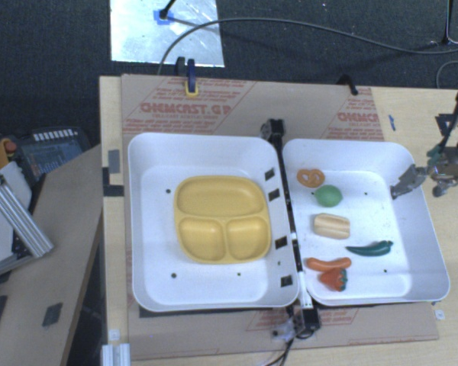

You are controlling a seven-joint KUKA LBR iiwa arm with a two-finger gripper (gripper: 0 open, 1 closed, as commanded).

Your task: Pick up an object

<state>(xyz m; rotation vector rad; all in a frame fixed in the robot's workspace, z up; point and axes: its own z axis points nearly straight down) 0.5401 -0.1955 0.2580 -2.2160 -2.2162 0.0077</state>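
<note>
The right bin (pixel 412 280) holds several toy foods: a brown pretzel (pixel 311 178), a green ball-shaped fruit (pixel 328 196), a tan bread roll (pixel 331 225), a dark green chili (pixel 370 247), an orange sausage-like piece (pixel 328 264) and a small red piece (pixel 335 280) just below it. My gripper (pixel 422 185) hangs over the bin's right rim, up and to the right of the chili and clear of every item. It stands open with nothing between its fingers.
The left bin (pixel 149 204) holds a yellow three-compartment plate (pixel 220 218). A black hinge strip (pixel 284 212) runs between the two bins. Cardboard lies under both bins, and a wooden side table with grey equipment stands at the far left.
</note>
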